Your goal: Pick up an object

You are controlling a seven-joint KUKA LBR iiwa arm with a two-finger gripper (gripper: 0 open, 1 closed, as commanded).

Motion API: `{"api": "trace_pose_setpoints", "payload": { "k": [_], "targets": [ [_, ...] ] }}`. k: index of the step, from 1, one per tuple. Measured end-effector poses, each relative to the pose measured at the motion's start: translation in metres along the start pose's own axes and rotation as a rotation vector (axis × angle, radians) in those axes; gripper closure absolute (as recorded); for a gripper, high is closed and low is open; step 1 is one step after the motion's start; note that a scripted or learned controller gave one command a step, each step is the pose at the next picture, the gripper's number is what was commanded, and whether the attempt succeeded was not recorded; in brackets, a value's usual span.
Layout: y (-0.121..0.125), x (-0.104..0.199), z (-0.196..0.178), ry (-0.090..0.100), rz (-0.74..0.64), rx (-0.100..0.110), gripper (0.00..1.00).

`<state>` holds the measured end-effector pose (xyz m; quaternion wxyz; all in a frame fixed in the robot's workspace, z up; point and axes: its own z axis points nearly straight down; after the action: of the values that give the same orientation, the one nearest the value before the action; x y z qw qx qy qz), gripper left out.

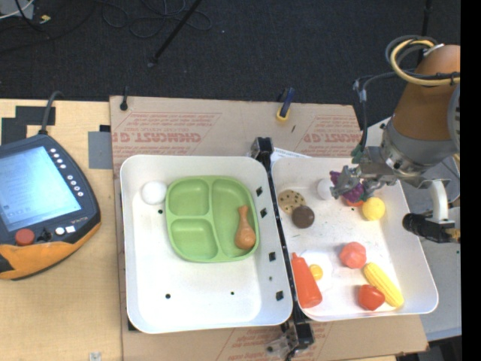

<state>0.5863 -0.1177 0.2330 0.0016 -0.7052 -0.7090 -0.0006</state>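
Claw (347, 183) grips a purple toy (356, 194) above the right bin (421, 292).

A grey-and-orange handheld control pendant with a lit screen (41, 201) lies at the bench's left edge. Flattened brown printed cardboard (195, 130) sits under both bins — a blue-and-yellow clamp (285, 105) grips its far edge. Black cables (143, 10) trail across the dark floor beyond.

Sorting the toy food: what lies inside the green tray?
One brown drumstick lies in the green tray's right compartment. Whatever sits beneath the drumstick is covered.
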Motion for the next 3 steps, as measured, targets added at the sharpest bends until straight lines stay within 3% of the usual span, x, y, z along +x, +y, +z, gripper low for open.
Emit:
{"api": "trace_pose_setpoints", "payload": {
  "k": [1,2,3],
  "targets": [
    [0.001,0.058,0.006,0.0,0.0,0.003,1.0],
    [0.02,0.106,0.015,-0.001,0.001,0.001,1.0],
    [0.029,0.132,0.0,-0.002,0.003,0.0,1.0]
  ]
}}
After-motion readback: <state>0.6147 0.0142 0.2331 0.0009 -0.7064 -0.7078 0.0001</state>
